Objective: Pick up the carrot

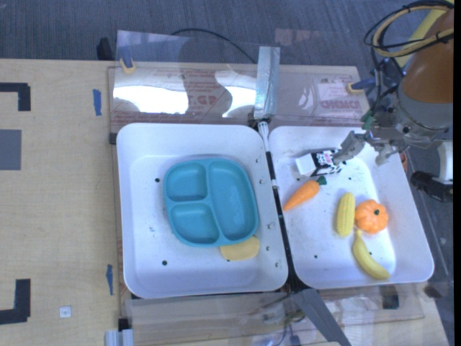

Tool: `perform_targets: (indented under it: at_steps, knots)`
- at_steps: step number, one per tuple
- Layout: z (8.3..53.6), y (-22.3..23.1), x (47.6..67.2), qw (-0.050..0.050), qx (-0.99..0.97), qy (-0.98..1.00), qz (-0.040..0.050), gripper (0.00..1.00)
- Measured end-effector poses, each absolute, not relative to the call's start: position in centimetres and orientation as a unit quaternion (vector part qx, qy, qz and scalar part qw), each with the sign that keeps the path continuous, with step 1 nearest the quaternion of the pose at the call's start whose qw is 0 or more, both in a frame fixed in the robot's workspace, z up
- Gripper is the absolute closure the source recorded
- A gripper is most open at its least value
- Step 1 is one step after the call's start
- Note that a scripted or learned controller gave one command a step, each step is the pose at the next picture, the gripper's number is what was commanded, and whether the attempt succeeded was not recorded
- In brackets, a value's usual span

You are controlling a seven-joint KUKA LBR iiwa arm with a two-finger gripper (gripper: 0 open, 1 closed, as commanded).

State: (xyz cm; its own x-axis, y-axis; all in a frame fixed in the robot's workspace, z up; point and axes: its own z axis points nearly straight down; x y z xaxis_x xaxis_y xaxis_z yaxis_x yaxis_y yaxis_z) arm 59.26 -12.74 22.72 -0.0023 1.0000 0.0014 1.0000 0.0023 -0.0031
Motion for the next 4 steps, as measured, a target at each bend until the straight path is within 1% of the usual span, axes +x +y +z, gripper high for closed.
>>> perform_targets:
  at_steps: [1, 2, 3, 4]
  knots:
    - [11.1, -9.9, 55.8, 0.004, -0.689, -0.724, 0.0024, 0.0]
    - [14.8, -17.0, 55.5, -0.003, -0.698, -0.716, -0.0001, 0.0]
    - [15.9, -15.9, 51.2, 0.001, -0.662, -0.749, 0.0001, 0.0]
    - [9.9, -18.5, 52.0, -0.002, -0.678, -0.735, -0.0009, 0.0]
